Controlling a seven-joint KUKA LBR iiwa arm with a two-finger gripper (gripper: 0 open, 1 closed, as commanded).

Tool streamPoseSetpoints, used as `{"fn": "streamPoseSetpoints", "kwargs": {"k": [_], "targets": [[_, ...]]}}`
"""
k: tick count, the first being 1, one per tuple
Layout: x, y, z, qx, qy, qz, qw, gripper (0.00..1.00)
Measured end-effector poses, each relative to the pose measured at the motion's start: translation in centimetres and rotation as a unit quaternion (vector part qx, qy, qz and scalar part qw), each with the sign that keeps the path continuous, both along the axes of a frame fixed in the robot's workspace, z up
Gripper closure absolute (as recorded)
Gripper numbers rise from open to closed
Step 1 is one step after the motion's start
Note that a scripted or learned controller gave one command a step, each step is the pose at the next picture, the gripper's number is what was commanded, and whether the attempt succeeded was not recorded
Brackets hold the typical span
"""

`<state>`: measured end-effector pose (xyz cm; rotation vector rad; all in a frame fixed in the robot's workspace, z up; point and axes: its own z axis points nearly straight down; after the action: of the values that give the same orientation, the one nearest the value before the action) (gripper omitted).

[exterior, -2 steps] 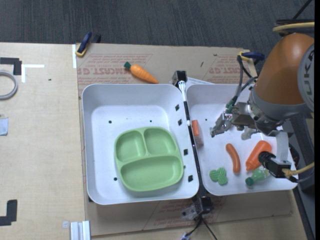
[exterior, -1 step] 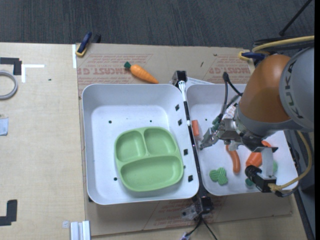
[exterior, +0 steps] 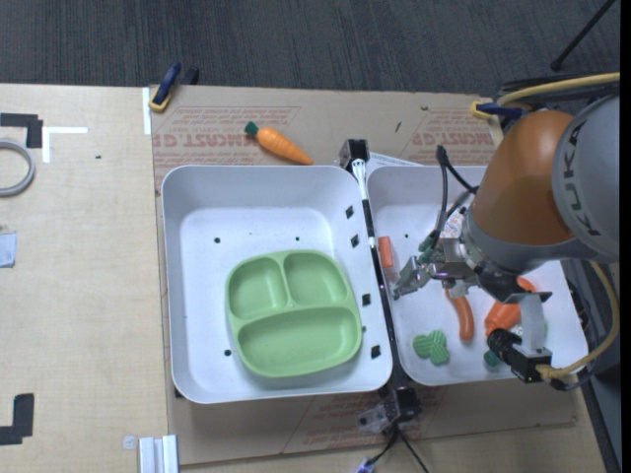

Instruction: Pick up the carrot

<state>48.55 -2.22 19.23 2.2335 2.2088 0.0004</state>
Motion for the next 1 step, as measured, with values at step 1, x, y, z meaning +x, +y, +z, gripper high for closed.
{"fn": "streamPoseSetpoints", "kwargs": {"k": [1], "targets": [[0.16, -0.04, 0.97, -0.0003, -0.001, 0.000, 1.0000, 1.00]]}}
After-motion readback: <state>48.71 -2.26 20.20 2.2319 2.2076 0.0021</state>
